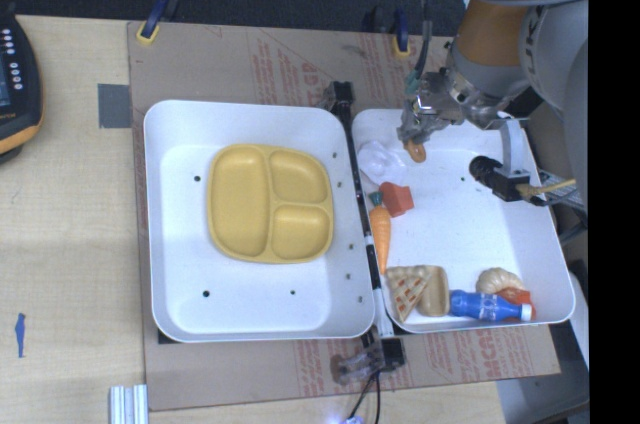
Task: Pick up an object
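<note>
A small orange-brown lump (417, 152), rounded and dull, sits at the tip of the gripper (414, 138) near the back of the right bin (545, 242). The gripper's metal end points down at it from just above. I cannot tell whether the gripper is clenched on the lump or released, since its tip is small and crowded from this angle.

Just left of the lump, against the bin's left wall, lies a crumpled piece of clear plastic (377, 158), glossy and almost colourless on the white floor. In front of that is a red block (396, 199) with flat faces, and touching it is a smooth, tapered orange carrot (380, 234) lying along the left wall.

Along the front wall are a tan wedge with a waffle grid (417, 290), a blue bottle (485, 307) lying on its side with a white end, and a lumpy, pale brown bread roll (499, 280) just behind the bottle.

The left bin (175, 242), a shallow white one with rounded corners, holds a matte yellow plate (270, 203) divided into three hollows.

Both bins rest on a brown cardboard sheet (250, 62) on the pale wooden surface (60, 262).
</note>
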You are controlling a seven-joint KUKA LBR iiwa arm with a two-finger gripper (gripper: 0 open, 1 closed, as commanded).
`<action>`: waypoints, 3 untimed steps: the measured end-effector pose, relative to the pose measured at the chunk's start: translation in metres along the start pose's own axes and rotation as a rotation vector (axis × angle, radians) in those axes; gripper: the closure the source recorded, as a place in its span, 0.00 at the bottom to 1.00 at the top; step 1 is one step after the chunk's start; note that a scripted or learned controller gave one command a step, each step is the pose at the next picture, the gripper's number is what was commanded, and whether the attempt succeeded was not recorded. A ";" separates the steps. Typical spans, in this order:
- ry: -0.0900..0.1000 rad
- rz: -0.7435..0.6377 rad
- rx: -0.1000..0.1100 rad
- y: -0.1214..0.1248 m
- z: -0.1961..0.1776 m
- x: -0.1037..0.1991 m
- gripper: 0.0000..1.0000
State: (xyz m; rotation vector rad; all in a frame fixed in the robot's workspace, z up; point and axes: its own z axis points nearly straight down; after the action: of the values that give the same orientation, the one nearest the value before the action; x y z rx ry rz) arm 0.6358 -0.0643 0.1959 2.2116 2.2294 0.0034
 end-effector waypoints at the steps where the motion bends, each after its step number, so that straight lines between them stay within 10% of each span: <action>1: -0.001 0.002 0.002 0.022 0.004 0.027 1.00; 3: -0.002 0.006 0.009 -0.015 -0.015 0.066 1.00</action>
State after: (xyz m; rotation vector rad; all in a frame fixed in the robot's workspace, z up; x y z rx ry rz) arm 0.6202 0.0018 0.2105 2.2221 2.2264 -0.0095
